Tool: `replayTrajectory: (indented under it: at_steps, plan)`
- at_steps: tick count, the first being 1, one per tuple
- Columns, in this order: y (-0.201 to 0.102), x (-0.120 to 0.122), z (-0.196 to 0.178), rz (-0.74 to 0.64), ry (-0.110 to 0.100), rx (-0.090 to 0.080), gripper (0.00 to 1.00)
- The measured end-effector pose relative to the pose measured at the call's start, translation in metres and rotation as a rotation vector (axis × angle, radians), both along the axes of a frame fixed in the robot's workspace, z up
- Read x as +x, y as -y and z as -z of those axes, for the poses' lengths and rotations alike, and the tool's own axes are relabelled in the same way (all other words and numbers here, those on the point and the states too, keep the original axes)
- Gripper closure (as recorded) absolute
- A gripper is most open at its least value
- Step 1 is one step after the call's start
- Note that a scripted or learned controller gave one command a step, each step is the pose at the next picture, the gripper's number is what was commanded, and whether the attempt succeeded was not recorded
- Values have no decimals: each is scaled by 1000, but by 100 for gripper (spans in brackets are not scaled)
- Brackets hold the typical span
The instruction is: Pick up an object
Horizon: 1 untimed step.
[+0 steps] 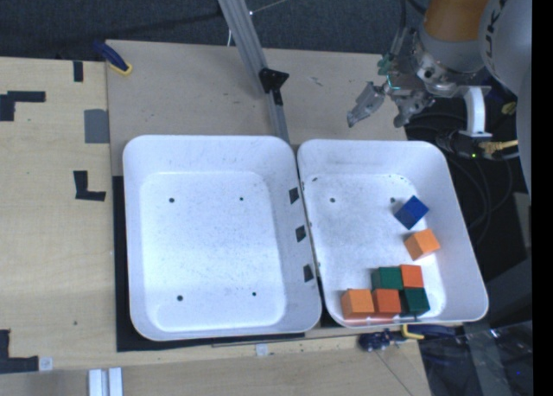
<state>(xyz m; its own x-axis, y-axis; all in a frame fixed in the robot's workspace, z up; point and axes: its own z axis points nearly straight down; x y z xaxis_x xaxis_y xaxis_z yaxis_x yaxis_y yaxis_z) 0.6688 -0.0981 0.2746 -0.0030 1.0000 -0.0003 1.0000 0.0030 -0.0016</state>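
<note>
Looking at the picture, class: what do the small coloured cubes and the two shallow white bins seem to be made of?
Small coloured cubes, such as the blue one and an orange one: probably painted wood or foam; flat matt faces, no shine. Shallow white bins, left and right: likely moulded plastic; smooth, rounded corners, slightly scuffed, speckled surface.

Light falls evenly from overhead, bright enough that the two white bins (212,239) come close to washing out, their floors showing only faint speckle. Shadows are soft and short: a thin dark line under the bins' near rims and small ones beside the coloured blocks (393,290) (edges there stay fairly crisp). Above the bins the backdrop is dim and grainy. Right of the bins the arm (471,14) looks slightly soft, with a glossy highlight on its orange band. Overall sharpness is modest, colours a little muted.
</note>
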Motion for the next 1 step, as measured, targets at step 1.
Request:
replayTrajectory:
  at_steps: [1]
  plan:
    - [0,0,0,0,0,-1,0]
